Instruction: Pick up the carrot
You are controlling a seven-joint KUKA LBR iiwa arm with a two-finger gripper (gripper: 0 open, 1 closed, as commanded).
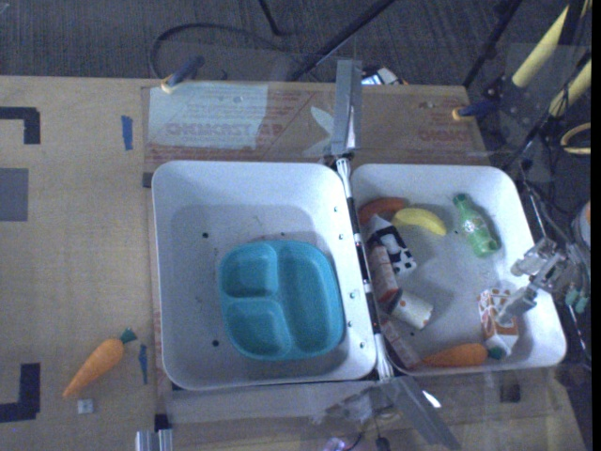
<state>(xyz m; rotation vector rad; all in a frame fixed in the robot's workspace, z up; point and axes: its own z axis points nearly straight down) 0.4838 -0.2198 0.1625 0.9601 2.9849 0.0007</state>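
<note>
An orange carrot point(456, 355) lies flat along the front wall of the right bin point(441, 178). A second carrot point(94, 365) with a green top rests on the wooden bench, left of the left bin. My gripper point(528, 285) hangs over the right edge of the right bin, just above a small orange-and-white carton point(496, 312). It is up and to the right of the bin's carrot and holds nothing I can see.
The right bin also holds a yellow banana point(421, 221), a green bottle point(475, 224), a brown sausage-like piece point(380, 207), a black-and-white carton point(394, 252) and a white cup point(413, 309). A blue divided plate point(280, 300) lies in the left bin point(178, 252).
</note>
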